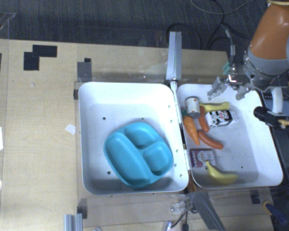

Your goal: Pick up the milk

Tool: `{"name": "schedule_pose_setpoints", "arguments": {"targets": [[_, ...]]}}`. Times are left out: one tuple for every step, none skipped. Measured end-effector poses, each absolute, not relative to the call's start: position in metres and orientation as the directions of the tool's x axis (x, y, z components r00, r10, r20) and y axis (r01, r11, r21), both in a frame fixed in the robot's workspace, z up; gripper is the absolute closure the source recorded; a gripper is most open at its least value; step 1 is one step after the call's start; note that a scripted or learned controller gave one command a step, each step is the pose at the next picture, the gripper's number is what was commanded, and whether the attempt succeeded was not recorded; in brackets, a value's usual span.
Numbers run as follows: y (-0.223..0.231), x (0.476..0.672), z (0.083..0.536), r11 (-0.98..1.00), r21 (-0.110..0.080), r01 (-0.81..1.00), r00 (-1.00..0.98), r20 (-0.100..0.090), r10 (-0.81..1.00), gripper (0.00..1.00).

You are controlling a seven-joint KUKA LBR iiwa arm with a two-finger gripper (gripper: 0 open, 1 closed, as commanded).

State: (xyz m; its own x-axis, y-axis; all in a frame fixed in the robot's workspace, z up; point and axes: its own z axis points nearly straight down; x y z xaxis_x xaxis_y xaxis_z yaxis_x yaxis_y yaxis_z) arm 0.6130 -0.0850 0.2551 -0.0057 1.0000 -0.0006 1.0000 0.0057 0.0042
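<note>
end effector [229, 87] spread wide above one milk [219, 118], two bananas [220, 173], two carrots [191, 130]

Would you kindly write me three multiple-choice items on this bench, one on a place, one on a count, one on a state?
1. Where does the milk carton lie?
A. right bin
B. left bin
C. on the bench

2. How many bananas are there?
A. one
B. two
C. four

3. What is the pincer doing?
A. gripping the milk
B. gripping a carrot
C. hanging over the right bin, gripping nothing

Key:
1 A, it lies among the food by the carrot.
2 B, one banana above the carton, another banana near the front.
3 C, its open fingers are bare.
</note>
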Motion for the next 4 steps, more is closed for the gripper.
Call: {"name": "schedule_pose_setpoints", "arguments": {"targets": [[-0.129,0.642,0.138,-0.118,0.002,0.993,0.118,0.000,0.993,0.00],[-0.155,0.607,0.113,-0.133,0.036,0.991,0.133,-0.003,0.991,0.00],[-0.185,0.601,0.107,-0.133,0.049,0.990,0.133,-0.001,0.991,0.00],[-0.184,0.604,0.118,-0.130,0.055,0.990,0.131,-0.002,0.991,1.00]]}}
